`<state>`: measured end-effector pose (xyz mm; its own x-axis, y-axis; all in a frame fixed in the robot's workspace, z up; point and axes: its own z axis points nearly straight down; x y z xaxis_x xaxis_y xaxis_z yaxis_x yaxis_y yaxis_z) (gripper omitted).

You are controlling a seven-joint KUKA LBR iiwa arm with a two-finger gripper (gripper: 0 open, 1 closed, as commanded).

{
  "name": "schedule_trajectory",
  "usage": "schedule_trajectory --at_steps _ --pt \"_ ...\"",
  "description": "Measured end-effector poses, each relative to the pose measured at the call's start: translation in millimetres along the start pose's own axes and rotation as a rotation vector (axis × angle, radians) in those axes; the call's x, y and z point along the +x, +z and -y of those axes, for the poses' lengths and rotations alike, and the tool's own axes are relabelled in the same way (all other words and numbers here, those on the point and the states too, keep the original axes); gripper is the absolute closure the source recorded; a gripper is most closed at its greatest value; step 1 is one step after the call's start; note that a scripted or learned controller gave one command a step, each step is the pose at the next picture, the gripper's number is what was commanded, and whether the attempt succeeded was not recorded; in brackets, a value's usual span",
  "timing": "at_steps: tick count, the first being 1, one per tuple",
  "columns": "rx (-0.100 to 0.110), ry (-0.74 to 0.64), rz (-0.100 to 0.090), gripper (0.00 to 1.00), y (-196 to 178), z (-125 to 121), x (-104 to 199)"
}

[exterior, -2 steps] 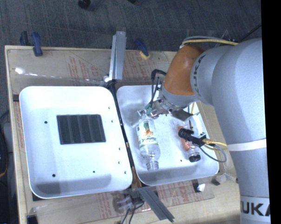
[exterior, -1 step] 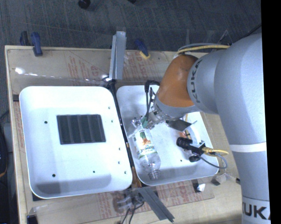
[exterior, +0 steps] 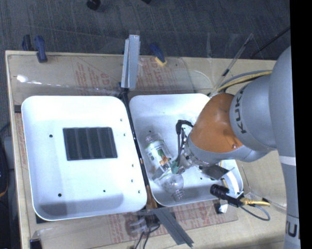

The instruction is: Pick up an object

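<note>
The bench [exterior: 212,219] carries two shallow white bins side by side. The left bin [exterior: 44,167] contains a dark ribbed rectangular panel [exterior: 89,143] lying flat near its centre. The right bin [exterior: 145,114] contains a clear plastic bottle [exterior: 158,153] with a green-and-white label, and a second clear rounded item [exterior: 172,183] just below it (type not discernible). The arm [exterior: 249,122] extends over the right bin, its orange band [exterior: 215,123] above the wrist. The gripper [exterior: 179,164] sits just beside the bottle.

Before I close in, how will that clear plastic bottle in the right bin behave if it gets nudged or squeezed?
The clear plastic bottle lies on its side in the right bin, so a nudge would probably roll it. It looks see-through and maybe empty, so likely light and apt to skid. Its thin walls may dent and slip out when squeezed.
</note>
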<state>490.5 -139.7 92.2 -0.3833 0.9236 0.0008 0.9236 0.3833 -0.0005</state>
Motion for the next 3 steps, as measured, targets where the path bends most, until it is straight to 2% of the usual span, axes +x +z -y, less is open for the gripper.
schedule_trajectory --at_steps 1,2,3 --pt "-0.005 0.094 0.02 0.0 -4 -69 -2" --pt "-0.004 0.092 0.015 1.0 -13 -70 0" --pt "-0.001 0.093 0.0 1.0 -100 -118 42"
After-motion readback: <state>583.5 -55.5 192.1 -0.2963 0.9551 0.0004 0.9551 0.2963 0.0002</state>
